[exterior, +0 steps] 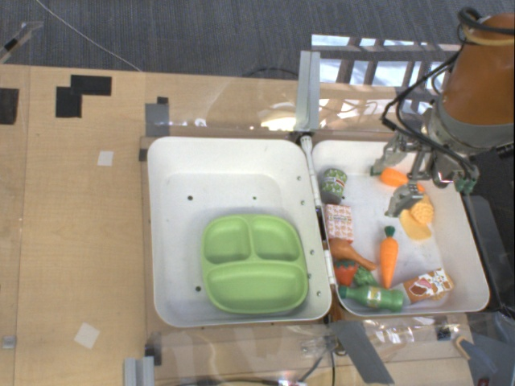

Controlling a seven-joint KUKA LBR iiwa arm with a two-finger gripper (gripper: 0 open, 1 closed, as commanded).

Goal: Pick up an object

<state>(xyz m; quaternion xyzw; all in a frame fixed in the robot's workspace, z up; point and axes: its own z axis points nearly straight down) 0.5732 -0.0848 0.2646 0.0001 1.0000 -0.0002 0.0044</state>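
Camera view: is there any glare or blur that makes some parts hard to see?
In the camera view, bright glare lies on the bench just behind the left bin; the end effector over the right bin looks blurred; the green plate and carrot are sharp and evenly lit.

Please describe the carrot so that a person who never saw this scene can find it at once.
Look in the right bin, the one crowded with toy food. The carrot lies near its middle, pointing toward the front edge, just below a yellow piece. It alone is long, orange and tapered, with a small green top.
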